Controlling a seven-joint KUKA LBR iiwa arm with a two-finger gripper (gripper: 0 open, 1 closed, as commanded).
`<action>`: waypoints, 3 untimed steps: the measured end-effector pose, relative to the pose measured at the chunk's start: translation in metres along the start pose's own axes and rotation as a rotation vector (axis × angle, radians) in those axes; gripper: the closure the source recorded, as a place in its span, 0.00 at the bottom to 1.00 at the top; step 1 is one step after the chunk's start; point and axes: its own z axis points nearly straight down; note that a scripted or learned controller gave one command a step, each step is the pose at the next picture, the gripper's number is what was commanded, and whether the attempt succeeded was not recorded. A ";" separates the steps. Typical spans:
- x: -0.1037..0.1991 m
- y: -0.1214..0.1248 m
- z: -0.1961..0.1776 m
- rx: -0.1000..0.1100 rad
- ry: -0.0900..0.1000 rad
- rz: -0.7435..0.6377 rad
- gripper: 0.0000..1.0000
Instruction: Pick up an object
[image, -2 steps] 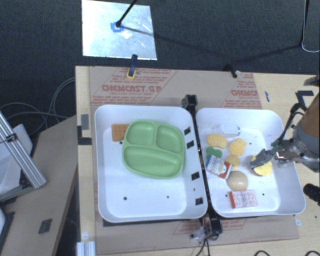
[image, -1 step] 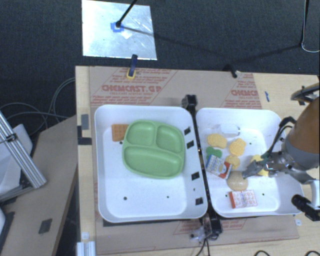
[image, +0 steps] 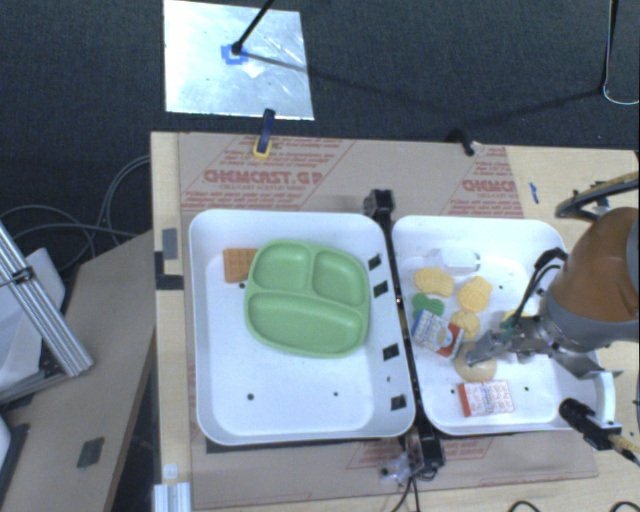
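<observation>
Listing by size, largest first. Bench (image: 330, 165): brown board carrying two shallow white bins side by side. Left bin (image: 215, 330): holds a green divided tray (image: 305, 298) near its middle, with an orange cracker-like square (image: 237, 264) touching the tray's far-left edge. Right bin (image: 540, 250): holds the loose small items, all candidates for the pick. Arm (image: 600, 285): grey with an orange section, entering from the right and bent low over the right bin. End effector (image: 490, 348): down among the clustered items, just beside a pale round piece (image: 477, 368) at the near side of the heap; whether its fingers are spread or closed cannot be told, and nothing is visibly gripped. Small items: red-and-white packet (image: 487, 399) lying flat near the front wall; printed pouch (image: 431, 329); yellow pieces (image: 433, 281), (image: 476, 293); small green bit (image: 426, 301). Progress, as judged: approach made, descent apparently reached; grasp unconfirmed, lift outstanding. Every item rests on the bin floor.
</observation>
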 end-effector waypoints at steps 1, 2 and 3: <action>0.002 0.003 0.015 -0.004 0.004 -0.002 0.00; 0.000 0.007 0.000 -0.020 -0.002 -0.002 1.00; -0.010 0.009 -0.059 -0.010 -0.005 -0.002 1.00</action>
